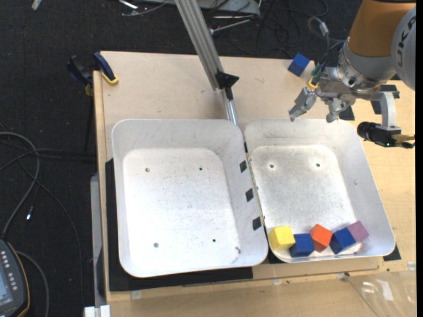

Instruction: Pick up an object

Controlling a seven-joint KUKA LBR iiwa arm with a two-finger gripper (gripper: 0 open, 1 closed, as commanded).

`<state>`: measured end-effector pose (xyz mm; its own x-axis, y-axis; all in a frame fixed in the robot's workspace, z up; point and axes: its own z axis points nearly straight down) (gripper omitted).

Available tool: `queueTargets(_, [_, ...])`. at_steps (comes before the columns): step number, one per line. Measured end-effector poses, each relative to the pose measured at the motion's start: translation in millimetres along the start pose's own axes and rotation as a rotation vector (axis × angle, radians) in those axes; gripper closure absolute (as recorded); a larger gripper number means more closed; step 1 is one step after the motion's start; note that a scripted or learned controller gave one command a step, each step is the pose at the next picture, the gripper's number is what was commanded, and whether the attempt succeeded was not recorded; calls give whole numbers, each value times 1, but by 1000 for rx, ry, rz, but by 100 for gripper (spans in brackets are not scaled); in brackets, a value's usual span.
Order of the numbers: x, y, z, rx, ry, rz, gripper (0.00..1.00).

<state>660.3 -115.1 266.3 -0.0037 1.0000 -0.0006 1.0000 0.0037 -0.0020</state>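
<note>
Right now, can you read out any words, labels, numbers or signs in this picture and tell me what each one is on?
None can be read.
The small dark tabs along the divide between the left bin and the right bin show no legible marks.
The device at the bottom left corner has a screen too small and blurred to read.
The coloured blocks bear no lettering.

Even, fairly bright overhead light falls on the scene, so the two white bins, left (175, 197) and right (310, 190), read near-white with only mild glare on their rims, while the black floor (39, 98) stays dark with little detail. Shadows are soft and short: a thin dark edge beneath the left bin's front rim, and faint shading beside the coloured blocks (320, 238). Focus is slightly soft and grainy throughout, and the orange-banded arm (380, 18) looks a little blurred.
</note>
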Motion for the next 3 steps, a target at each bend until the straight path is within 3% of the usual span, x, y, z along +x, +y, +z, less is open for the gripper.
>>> queueTargets(1, [3,21,106,5,1,-1,0])
queueTargets(2, [0,-28,175,6,2,5,0])
queueTargets(3, [12,-125,102,0,2,7,0])
